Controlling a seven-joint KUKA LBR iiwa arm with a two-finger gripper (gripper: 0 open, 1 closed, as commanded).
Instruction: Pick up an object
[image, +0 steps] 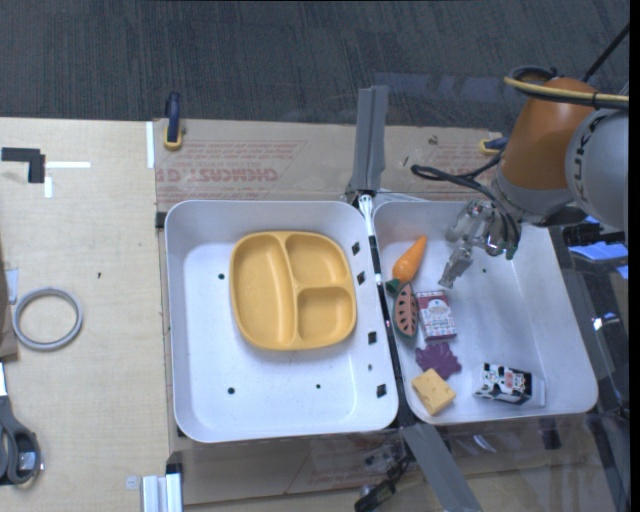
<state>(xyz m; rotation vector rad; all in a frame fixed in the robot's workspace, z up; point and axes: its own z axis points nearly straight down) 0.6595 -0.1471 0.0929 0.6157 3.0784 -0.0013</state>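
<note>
My gripper (462, 262) hangs over the upper middle of the right bin (545, 300), with nothing visible between its fingers. An orange carrot (409, 257) lies just to its left near the bin's left wall. Below the carrot sit a watermelon slice (405, 311) and a small pink-and-white carton (435, 315). Further down lie a purple grape bunch (438, 358) and a yellow cheese wedge (433, 391). A black-and-white cow-patterned box (503, 383) rests near the bin's lower right.
The left bin (200, 380) holds a yellow divided plate (293, 290). A roll of tape (44, 318) and scissors (18, 452) lie on the wooden bench at the far left. A grey divider post (369, 140) stands behind the bins.
</note>
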